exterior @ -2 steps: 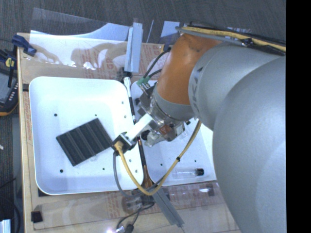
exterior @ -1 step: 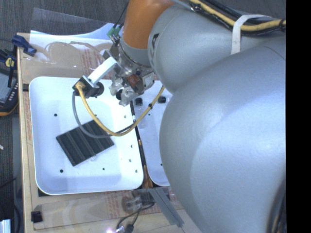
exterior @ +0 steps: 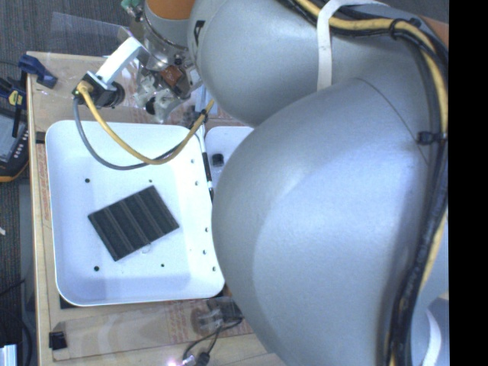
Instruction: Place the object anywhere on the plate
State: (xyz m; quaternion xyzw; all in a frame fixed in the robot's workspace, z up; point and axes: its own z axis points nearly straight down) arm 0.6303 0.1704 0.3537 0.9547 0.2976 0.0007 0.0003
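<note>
My arm bulks across the right of the view, hiding most of the right bin; a sliver of its rim shows. Pincer sits past the far edge of the left bin, over the tabletop, amid hoses and a yellow cable drooping into the bin. I cannot tell its state. A dark ribbed plate lies flat and skewed mid-bin, likely set there as the open target. I can't make out the object; it may be hidden under the arm.
</note>
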